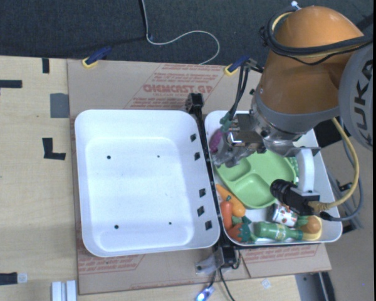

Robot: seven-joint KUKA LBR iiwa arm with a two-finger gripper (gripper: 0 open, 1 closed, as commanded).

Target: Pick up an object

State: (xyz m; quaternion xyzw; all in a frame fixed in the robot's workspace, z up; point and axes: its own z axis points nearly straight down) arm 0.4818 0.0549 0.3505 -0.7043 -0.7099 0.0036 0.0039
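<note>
Two white bins (138, 121); hand (233, 148) low over green tray (257, 184).

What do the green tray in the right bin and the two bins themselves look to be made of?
Green tray: likely moulded plastic, smooth and matte, judging by its even colour and rounded compartment edges. Left bin and right bin: probably thin white plastic, going by their rounded corners and soft sheen.

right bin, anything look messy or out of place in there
Yes, it's crowded: the green tray lies tilted across the right bin, with a carrot, a green bottle and other small toys jumbled along the near edge. Nothing looks spilled or broken.
</note>
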